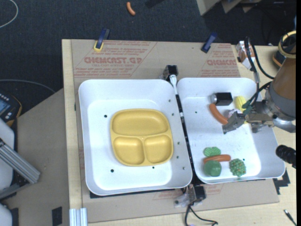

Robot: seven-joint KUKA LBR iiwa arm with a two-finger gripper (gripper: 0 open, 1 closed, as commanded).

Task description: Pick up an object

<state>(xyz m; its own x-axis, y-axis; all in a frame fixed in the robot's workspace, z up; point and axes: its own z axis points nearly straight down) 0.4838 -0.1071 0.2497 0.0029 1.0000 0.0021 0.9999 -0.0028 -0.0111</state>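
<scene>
Pincer (233, 122) low in right bin (197, 91), beside orange sausage (217, 113), presumably targeting it; spread or pressed together—cannot tell.

Items in the right bin (197, 126), as I see them from above.

Orange sausage-shaped piece (217, 113): lies flat, slanted, at about 12 o'clock of the bin's floor, just beside a small black block (222, 98) and a yellow piece (241, 103) at 1 o'clock.

Green leafy piece (211, 151): at 6 o'clock, touching a small orange stick (217, 158) lying crosswise and a round green piece (213, 168) below it.

Green knobbly piece (237, 166): at 5 o'clock, near the front wall.
</scene>
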